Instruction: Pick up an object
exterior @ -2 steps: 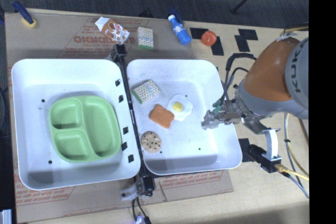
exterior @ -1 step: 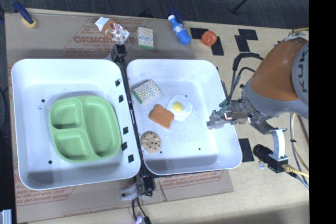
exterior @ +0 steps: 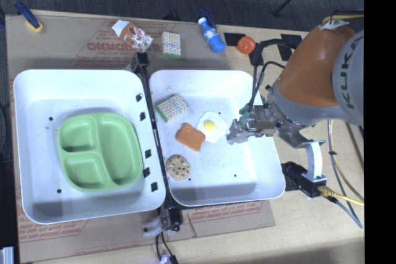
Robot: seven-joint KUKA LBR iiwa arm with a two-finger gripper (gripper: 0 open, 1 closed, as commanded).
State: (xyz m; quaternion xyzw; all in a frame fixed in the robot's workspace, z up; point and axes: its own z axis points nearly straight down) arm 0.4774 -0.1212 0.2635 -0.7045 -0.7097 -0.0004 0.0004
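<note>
Inside right bin (exterior: 204, 80), fried egg (exterior: 211, 126), cookie (exterior: 178, 167), left bin (exterior: 37, 86), green tray (exterior: 99, 150)

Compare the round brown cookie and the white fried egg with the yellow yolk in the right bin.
The round brown cookie is speckled and darker; the white fried egg with the yellow yolk is pale and irregular. The cookie sits near the bin's front-left corner; the egg lies mid-bin, closer to the tool. Both lie flat.

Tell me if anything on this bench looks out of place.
Several things lie outside the bins, on the cardboard behind them: a snack packet, a small green box, a blue bottle on its side and an orange ball.
</note>
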